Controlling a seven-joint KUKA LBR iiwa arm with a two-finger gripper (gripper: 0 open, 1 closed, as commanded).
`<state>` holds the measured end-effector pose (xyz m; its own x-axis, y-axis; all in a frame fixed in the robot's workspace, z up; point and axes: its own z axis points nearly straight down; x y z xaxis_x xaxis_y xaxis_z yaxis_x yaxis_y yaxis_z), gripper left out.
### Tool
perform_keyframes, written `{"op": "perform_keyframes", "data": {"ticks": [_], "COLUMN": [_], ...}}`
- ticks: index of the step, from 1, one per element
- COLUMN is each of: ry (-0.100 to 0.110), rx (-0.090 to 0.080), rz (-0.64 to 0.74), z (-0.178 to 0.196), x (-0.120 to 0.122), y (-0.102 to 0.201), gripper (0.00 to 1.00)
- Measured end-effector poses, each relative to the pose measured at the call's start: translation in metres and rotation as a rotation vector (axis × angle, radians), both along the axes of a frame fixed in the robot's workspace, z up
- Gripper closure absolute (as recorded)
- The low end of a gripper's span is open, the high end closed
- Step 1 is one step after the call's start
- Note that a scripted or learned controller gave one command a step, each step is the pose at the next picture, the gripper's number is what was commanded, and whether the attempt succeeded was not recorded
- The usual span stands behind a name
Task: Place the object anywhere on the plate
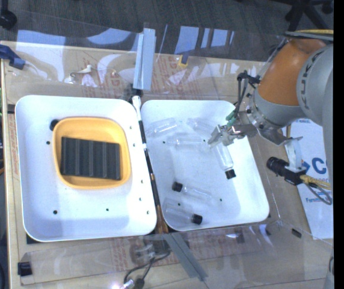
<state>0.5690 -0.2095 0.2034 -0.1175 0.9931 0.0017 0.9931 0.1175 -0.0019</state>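
Item one: the left bin [36,212], white and shallow. In it you see a yellow plate [58,137], rounded-square, with a dark ribbed insert [91,159] lying across its middle. The plate sits in the upper half of that bin, with bare white floor below it.

Item two: the right bin [253,200], touching the left one along the central seam. It holds several clear plastic vials with black caps. One capped vial [225,162] lies near the bin's upper right, cap toward you, just below the gripper. A second vial [191,191] lies near the middle of the lower half, its cap at its left end. A third vial [184,215] lies near the bottom edge, cap at its right end. More clear vials [175,132] lie in a loose cluster in the upper left part of this bin; their number is hard to count against the white floor.

Item three: the gripper [223,135], over the upper right of the right bin, at the end of the arm [292,83] with its orange band. You cannot tell from this view whether the fingers are spread or closed, nor whether anything sits between them. The nearest vial lies just beneath the tip; contact cannot be judged.

Item four: a printed white sheet [316,185] on the bench to the right of the bins.
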Motion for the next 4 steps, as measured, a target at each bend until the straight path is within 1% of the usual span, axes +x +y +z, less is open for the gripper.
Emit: {"op": "perform_keyframes", "data": {"ticks": [1,2,3,4], "ry": [0.003,0.002,0.003,0.002], "rx": [0.000,0.000,0.001,0.000], "rz": [0.100,0.296,0.545,0.545], "z": [-0.001,0.010,-0.012,-0.012], "x": [0.004,0.012,0.033,0.033], "y": [0.066,0.135,0.182,0.182], "gripper": [1.00,1.00,1.00,0.00]}}
